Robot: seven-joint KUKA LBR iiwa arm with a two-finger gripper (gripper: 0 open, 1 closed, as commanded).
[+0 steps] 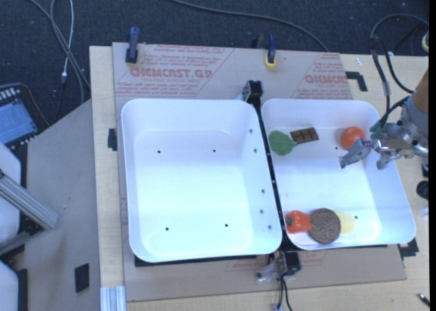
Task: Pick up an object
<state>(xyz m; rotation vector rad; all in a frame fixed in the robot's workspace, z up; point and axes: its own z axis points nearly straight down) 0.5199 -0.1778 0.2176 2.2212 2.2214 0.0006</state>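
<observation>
- Arm, grey, reaching over the right rim of the right bin. Of all parts it stands highest above the bench.
- Gripper, just inside the right bin's right wall, over its far half. Fingers spread apart, with bare white floor between them and no object pinched.
- Board, tan with red lettering, lying under the right bin and reaching beyond its far rim.
- Left bin, white and shallow, its wall touching the right bin's left wall along the whole shared side.
- Right bin, white and shallow, holding all six objects listed below.
- Disc, brown and round, at the right bin's near wall, about midway along it.
- Green piece, in the right bin's far left corner area, near the shared wall.
- Ball, orange, in the right bin's far half, just beside the left finger of the gripper and apart from it.
- Bar, dark brown, in the right bin's far half, touching the green piece's right side.
- Red piece, at the right bin's near wall, touching the disc's left edge.
- Yellow piece, pale, at the right bin's near wall, partly tucked behind the disc's right edge.
- Clamp, black, at the far end of the seam between the right bin and the left bin.
</observation>
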